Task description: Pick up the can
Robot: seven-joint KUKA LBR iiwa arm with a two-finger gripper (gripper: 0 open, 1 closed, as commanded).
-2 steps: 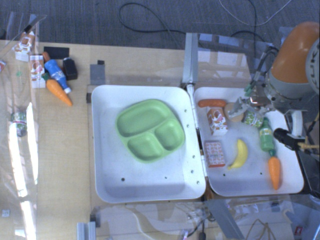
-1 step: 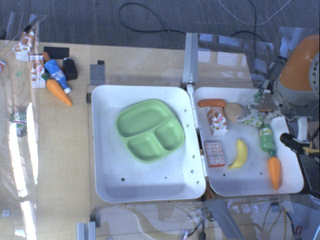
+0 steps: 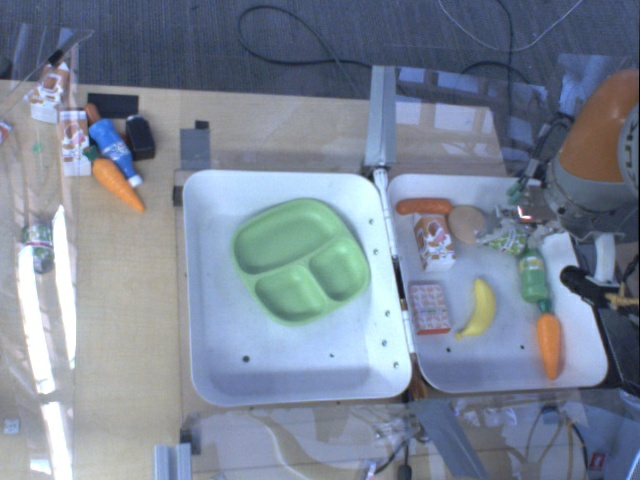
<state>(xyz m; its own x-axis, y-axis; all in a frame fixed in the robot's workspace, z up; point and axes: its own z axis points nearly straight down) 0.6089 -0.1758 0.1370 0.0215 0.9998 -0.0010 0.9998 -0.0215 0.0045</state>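
Observation:
The can (image 3: pixel 466 224) shows as a round tan shape near the back of the right bin (image 3: pixel 600 368), between a red sausage (image 3: pixel 424 206) and a crumpled green-and-white packet (image 3: pixel 510 236). The grey arm with its orange band (image 3: pixel 598 138) reaches in over the bin's back right corner. Its gripper (image 3: pixel 531 206) hangs just right of the can, above the packet, and its tip is hard to make out. Nothing shows as held.
The right bin also holds a small milk carton (image 3: pixel 433 241), a pink card (image 3: pixel 428 306), a banana (image 3: pixel 480 308), a green bottle (image 3: pixel 533 276) and a carrot (image 3: pixel 548 343). A green divided plate (image 3: pixel 300 258) lies in the left bin. Small items sit on the bench at far left.

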